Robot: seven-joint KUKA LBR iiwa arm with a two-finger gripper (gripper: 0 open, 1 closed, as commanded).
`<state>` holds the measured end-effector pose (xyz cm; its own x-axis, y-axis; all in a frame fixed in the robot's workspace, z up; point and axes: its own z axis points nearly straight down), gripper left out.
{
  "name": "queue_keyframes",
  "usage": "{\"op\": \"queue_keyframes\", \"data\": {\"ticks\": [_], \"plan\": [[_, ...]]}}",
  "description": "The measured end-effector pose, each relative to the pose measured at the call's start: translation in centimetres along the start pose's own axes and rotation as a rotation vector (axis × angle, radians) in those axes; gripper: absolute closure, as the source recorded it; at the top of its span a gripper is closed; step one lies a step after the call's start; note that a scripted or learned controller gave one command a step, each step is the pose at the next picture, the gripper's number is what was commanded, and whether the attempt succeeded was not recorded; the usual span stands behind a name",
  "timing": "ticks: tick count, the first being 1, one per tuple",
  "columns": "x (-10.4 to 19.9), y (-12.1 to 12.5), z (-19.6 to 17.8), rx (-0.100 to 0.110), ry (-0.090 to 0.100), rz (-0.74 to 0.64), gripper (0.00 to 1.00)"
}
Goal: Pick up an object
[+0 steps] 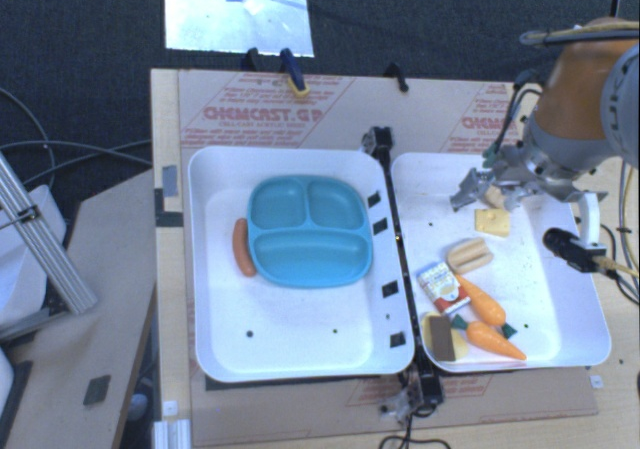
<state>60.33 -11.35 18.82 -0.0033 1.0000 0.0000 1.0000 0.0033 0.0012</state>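
Nearest the gripper (pixel 487 192), a pale yellow cheese wedge (pixel 492 223) lies flat in the upper part of the right bin (pixel 590 337). The gripper hangs just above and beside it, low over the bin floor; its fingers appear spread, with nothing between them. This wedge looks like the likeliest thing to be picked.

Below the cheese lies a small bread roll (pixel 469 255). Further down sit a food packet (pixel 439 283), two orange carrots (pixel 487 307) and (pixel 495 339), and a tan slice (pixel 441 334), crowded together and partly touching.

The left bin (pixel 300 347) holds a blue divided plate (pixel 308 232) with a sausage (pixel 241 246) just beside its left rim.

Risks, as a judgement: the wedge is thin and flat, so the fingers may close above it or push it sideways across the smooth floor. Descending off-centre could nudge it toward the roll. In the crowded lower cluster, a grasp could catch two items or knock a carrot aside.
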Motion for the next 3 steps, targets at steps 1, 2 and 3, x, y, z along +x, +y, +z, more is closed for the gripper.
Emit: {"op": "queue_keyframes", "data": {"ticks": [1,2,3], "plan": [[-3.2,-0.9,10.8,0.002,-0.001,0.004,0.00],[-3.0,-0.6,9.2,-0.004,-0.002,0.002,1.00],[-1.0,6.8,9.3,-0.009,-0.001,-0.005,1.00]]}}
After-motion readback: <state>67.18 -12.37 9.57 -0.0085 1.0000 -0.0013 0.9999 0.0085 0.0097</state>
